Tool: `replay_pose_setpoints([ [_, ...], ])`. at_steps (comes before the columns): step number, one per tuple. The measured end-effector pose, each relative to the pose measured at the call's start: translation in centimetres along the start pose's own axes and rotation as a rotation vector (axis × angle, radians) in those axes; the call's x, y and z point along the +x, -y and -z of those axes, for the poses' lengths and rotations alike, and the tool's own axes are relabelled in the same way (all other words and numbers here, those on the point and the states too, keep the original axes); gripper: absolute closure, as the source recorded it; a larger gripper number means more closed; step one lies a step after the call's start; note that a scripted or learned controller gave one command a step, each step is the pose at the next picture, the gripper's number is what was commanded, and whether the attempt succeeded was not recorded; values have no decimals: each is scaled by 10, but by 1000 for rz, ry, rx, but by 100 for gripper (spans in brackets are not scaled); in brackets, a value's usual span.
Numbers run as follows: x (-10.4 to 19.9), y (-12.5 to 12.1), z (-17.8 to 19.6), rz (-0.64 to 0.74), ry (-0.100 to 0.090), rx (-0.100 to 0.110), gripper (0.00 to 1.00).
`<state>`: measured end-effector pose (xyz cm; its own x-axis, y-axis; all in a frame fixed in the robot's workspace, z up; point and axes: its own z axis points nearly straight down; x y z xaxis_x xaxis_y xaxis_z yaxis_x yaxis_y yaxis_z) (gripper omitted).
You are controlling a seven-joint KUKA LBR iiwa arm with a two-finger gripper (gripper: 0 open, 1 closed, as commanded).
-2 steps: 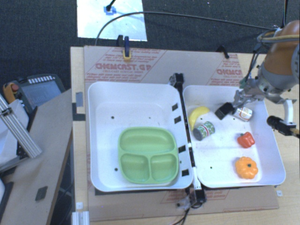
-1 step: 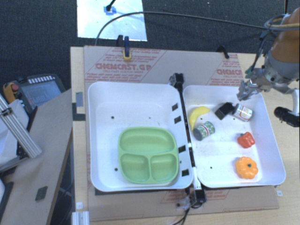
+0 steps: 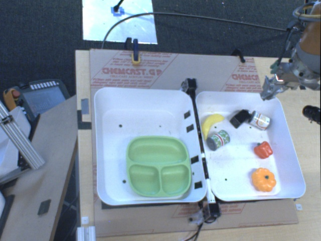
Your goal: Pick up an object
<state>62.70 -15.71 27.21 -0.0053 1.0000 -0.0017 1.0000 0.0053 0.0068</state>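
- Lower right of frame: small orange plastic pumpkin [image 3: 264,179] and red plastic pepper [image 3: 263,149] in the right white bin [image 3: 293,149], nothing touching them.
- Mid-frame: green-labelled can [image 3: 218,139] touches the yellow banana [image 3: 212,123], so a grab there might just shove both.
- Upper right: gripper [image 3: 271,90] hangs over the bin's far rim; can't tell its state.
- Cardboard-covered bench [image 3: 165,67], dark carpet behind.

Spotted "CHEMCAST GP" printed in red on the brown protective sheet [image 3: 150,64] under the bins, once near the yellow clamp [image 3: 136,59], again partly at the right corner.
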Motion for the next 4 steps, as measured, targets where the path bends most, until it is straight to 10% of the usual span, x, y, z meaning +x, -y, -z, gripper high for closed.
replay_pose_setpoints([
  [4, 184, 59, -28, 3, -3, 7, 100],
])
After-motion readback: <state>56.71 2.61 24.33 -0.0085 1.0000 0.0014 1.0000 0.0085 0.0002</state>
